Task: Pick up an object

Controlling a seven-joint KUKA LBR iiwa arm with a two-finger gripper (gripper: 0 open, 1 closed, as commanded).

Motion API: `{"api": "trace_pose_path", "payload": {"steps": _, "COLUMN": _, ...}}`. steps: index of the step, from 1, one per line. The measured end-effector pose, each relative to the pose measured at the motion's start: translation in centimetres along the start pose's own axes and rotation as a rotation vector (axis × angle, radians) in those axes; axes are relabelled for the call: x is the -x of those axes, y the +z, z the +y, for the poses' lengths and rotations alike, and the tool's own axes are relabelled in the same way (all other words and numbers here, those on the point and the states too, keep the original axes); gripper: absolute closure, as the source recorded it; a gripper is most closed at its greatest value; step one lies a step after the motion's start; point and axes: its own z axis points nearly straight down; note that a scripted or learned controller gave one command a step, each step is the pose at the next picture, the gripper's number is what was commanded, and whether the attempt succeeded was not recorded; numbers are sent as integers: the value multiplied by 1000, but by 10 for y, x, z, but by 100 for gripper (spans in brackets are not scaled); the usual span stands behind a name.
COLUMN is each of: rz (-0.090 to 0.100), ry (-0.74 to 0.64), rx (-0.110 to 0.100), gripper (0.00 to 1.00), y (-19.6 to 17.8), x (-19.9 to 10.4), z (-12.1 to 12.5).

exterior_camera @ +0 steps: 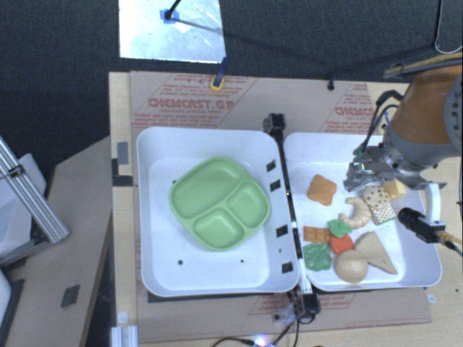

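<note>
Hovering gripper (pixel 359 173) above the right bin's (pixel 416 277) toy food.

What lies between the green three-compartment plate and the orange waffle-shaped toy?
In the camera view, between the green plate and orange waffle toy runs the black-clipped divider where both white bins meet.

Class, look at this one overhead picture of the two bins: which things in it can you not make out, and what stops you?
- Claw, camera view: its fingers blur into the wrist, so open or shut is unclear.
- Yellow piece: partly hidden under the arm.
- Arm: cut off by the right edge.
- Orange-red piece: partly covered by the green leaf; its shape is unclear.
</note>
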Motion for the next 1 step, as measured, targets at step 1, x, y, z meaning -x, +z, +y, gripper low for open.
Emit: {"api": "trace_pose_path", "payload": {"steps": 1, "rz": 1, "ry": -4, "rx": -2, "gripper": 100, "y": -29, "x": 0, "z": 1}}
